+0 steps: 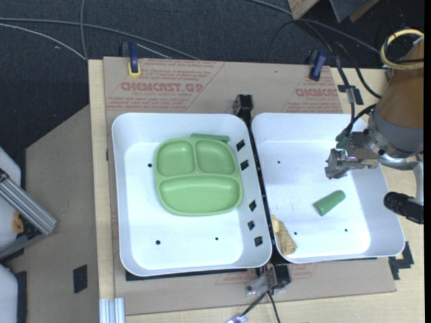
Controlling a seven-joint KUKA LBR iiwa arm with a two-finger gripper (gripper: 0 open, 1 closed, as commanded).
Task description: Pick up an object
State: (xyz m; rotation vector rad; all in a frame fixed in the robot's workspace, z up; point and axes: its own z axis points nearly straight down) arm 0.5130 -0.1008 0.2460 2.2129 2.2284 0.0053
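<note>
Target object: small green wedge-shaped block [329, 202], smooth matte surface, probably plastic or foam. It lies flat on the floor of the right-hand shallow white bin [296, 136], right of the bin's centre and apart from every wall.

Left bin: shallow white plastic bin [135, 187] with rounded corners. It holds a pale green divided plate [199, 176] of moulded plastic, with two small upper compartments and one wide lower compartment. A flat darker green piece [210, 138] projects from behind the plate's upper edge.

Bin divider: the two bins stand side by side, touching, with black clips [243, 105] along the shared rims.

Corner item: tan, crumpled, paper-like object [284, 237] at the lower left corner of the right bin, well apart from the green block.

Long axis: the block runs diagonally, from lower left to upper right, with the upper right end broader.

Gripper position: two-finger metal gripper [337, 168] over the right bin, above the floor.

Key relation: the block lies just below the gripper in the view and slightly toward its left. The two are apart, not touching.

Gripper state: nothing is between the fingers; their spread cannot be determined from this angle.

Approach requirement, estimated: a short move toward the near rim, then descent, with the fingers closing across the block's narrow width.
</note>
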